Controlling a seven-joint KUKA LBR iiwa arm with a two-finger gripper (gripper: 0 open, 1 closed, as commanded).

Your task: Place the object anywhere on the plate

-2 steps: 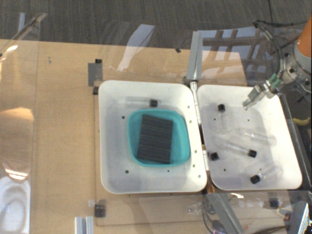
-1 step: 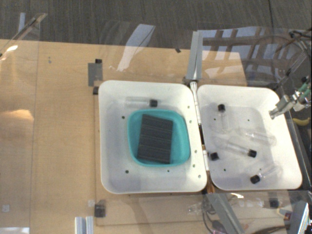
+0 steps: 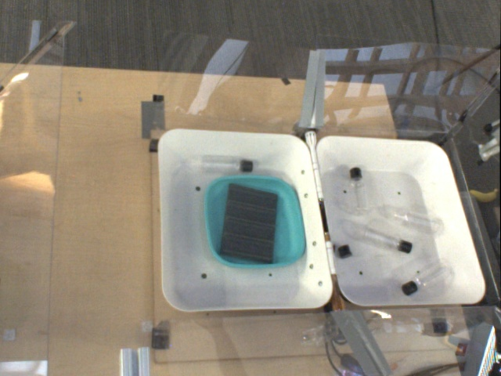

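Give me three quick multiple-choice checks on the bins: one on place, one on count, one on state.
1. Where is the teal plate?
A. left bin
B. right bin
C. on the bench

2. How many clear black-capped tubes lie in the right bin?
A. one
B. two
C. four

3. How does the dark ribbed block sit?
A. flat on the plate
B. leaning on the bin wall
C. beside the plate

Answers:
1 A, the plate sits mid left bin.
2 C, four black caps show there.
3 A, the block lies flat within the plate's rim.
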